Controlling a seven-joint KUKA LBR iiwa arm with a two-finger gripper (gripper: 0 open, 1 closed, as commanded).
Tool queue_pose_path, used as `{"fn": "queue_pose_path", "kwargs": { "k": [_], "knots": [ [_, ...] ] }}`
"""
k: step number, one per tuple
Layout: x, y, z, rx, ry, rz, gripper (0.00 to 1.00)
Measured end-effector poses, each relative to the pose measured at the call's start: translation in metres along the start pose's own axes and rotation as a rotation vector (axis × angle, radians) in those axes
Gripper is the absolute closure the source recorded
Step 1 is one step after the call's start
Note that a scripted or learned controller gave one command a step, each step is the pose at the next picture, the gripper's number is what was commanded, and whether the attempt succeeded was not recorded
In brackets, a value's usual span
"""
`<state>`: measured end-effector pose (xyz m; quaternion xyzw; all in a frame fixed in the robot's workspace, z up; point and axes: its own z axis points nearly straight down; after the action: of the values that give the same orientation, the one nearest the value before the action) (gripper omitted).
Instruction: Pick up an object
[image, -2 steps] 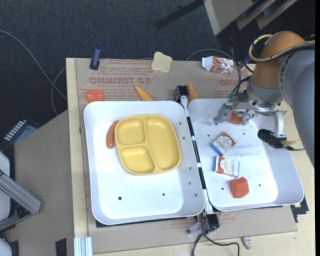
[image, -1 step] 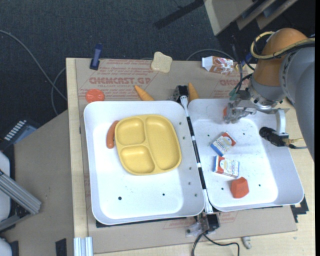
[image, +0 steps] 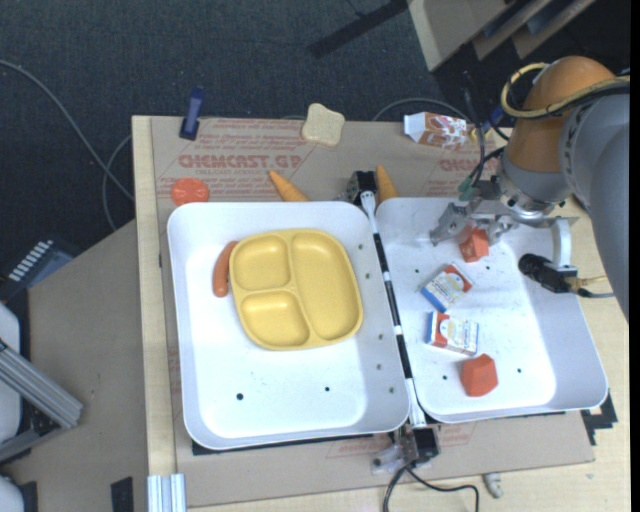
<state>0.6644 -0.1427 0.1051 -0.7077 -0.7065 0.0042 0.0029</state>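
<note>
Gripper (image: 470, 228): low over the right bin's (image: 560, 370) far end, fingers spread apart with a small orange block (image: 474, 245) sitting between the tips; whether they press it, I cannot tell.
Arm (image: 548, 120): grey with orange band, entering from the right.
Right bin contents: two small cartons (image: 446, 288) (image: 454, 333) near the middle, an orange-red block (image: 479, 375) toward the near edge.
Left bin (image: 270, 400): yellow divided plate (image: 295, 288), a sausage (image: 221, 271) touching its left side.
Bench behind: bread slice (image: 323, 123), carrot (image: 287, 187).
</note>
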Motion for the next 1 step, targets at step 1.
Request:
{"fn": "queue_pose_path", "kwargs": {
  "k": [1],
  "knots": [
    [0.0001, 0.0006, -0.0106, -0.003, -0.002, -0.001, 1.0]
  ]
}}
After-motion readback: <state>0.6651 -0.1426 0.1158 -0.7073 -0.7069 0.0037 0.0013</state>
